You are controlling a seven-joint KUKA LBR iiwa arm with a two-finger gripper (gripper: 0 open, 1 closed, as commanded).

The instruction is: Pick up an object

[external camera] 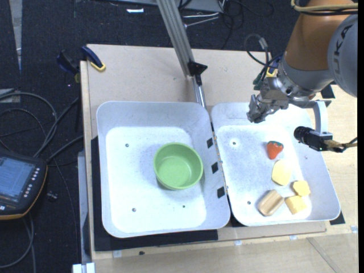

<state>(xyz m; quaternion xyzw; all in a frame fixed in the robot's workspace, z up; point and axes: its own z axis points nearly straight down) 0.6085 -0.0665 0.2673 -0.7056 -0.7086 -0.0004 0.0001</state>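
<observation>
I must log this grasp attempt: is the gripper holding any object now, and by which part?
Nothing is held. The gripper hangs above the right bin, apart from the strawberry and the other items.

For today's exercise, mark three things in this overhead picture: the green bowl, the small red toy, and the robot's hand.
green bowl (178, 166): camera view, point on the inside floor of the bowl.
small red toy (274, 149): camera view, point on its red body.
hand (255, 116): camera view, point at its dark lower tip.
</observation>
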